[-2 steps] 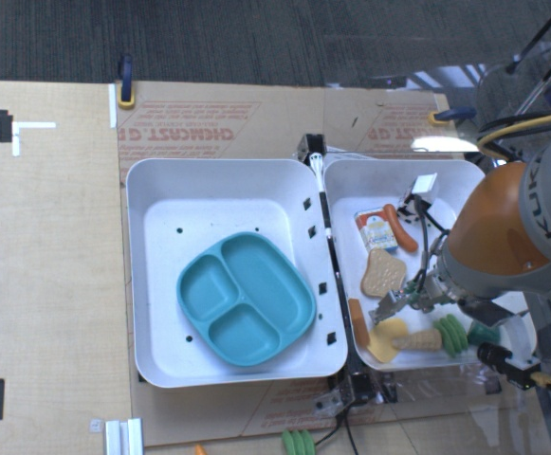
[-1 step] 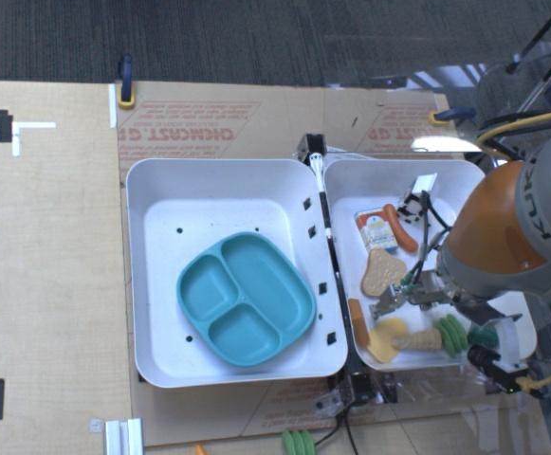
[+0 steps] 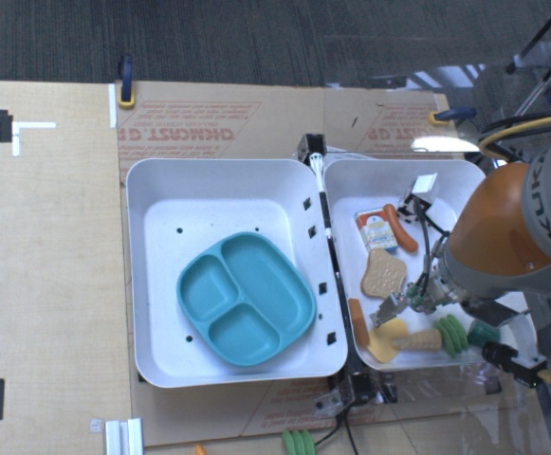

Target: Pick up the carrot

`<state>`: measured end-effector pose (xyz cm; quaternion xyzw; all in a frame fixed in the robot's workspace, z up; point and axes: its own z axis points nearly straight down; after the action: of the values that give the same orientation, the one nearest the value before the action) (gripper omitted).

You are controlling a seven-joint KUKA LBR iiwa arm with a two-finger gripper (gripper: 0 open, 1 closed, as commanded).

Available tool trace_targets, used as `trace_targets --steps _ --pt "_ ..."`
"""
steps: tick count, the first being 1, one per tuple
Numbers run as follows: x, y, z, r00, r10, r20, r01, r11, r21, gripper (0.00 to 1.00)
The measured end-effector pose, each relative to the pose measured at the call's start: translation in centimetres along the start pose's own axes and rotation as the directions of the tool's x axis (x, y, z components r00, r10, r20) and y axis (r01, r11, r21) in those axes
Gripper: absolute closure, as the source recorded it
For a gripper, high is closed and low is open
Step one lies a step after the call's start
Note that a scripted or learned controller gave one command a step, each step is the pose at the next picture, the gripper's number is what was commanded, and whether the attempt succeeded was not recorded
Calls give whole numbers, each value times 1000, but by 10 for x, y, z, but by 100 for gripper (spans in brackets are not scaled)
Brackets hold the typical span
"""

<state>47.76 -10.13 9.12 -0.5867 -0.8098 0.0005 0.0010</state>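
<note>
Tool [image 3: 395, 303]: two-finger, low inside the right bin [image 3: 351, 197], on the grey arm with its orange band [image 3: 488, 226]; whether it is parted or closed cannot be told at this size; nothing is seen between its tips.

Just beyond the tool, away from the arm: carrot [image 3: 358, 321], a slim orange stick lying flat along the bin's wall beside the divider, its length running toward the camera; near the tool, apparently not touching it.

Handling, by judgement: a toy piece, light, stiff, smooth and likely slippery; it may roll; best taken at mid-length, pinched across its narrow width, though the wall just beside it leaves little room for one tip.

Just under the tool, toward the camera: a pale yellow piece [image 3: 386, 341]; beyond it a green piece [image 3: 451, 335].

Away from the camera: a round tan cracker [image 3: 383, 274]; a red sausage [image 3: 399, 229]; further, a small packet [image 3: 376, 229].

Well apart, across the divider: left bin [image 3: 161, 197] bearing a blue sectioned plate [image 3: 246, 298]; both on the tabletop [image 3: 38, 282].
</note>
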Motion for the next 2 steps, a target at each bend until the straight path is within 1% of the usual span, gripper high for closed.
trace_targets --steps 1,2 --pt "-1 2 -9 1000 1 3 -1 1000 -3 100" --pt "-1 1 -9 1000 2 2 -2 1000 -3 0"
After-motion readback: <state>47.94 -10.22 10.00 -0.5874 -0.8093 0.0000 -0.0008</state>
